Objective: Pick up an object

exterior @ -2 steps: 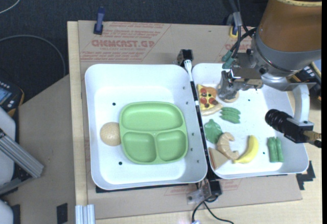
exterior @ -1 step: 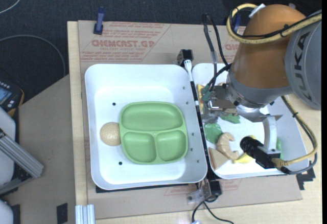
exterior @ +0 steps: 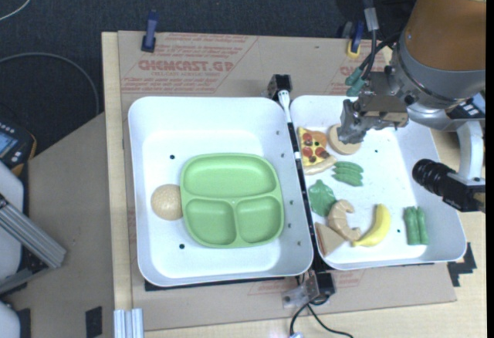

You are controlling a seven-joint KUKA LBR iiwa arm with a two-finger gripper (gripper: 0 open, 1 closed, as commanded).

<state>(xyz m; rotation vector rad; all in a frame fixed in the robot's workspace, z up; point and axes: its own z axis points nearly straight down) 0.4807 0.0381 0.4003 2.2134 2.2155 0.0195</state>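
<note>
Two white bins sit on the bench, and over the right bin [exterior: 440, 197] the gripper [exterior: 349, 134] hangs low above a tan round piece [exterior: 344, 147] beside the pizza slice [exterior: 314, 150], apparently descending to grasp; next, closing and lifting.

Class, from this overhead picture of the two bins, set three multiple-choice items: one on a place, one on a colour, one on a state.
1. Where does the green divided plate lie?
A. left bin
B. right bin
C. on the carpet

2. What colour is the banana?
A. red
B. yellow
C. blue

3. How does the pizza slice lie?
A. flat on the bin floor
B. standing on edge
C. stacked on the plate

Answers: 1 A, the plate fills the left bin. 2 B, it is plainly yellow. 3 A, it lies flat in the right bin, beside the gripper.
</note>
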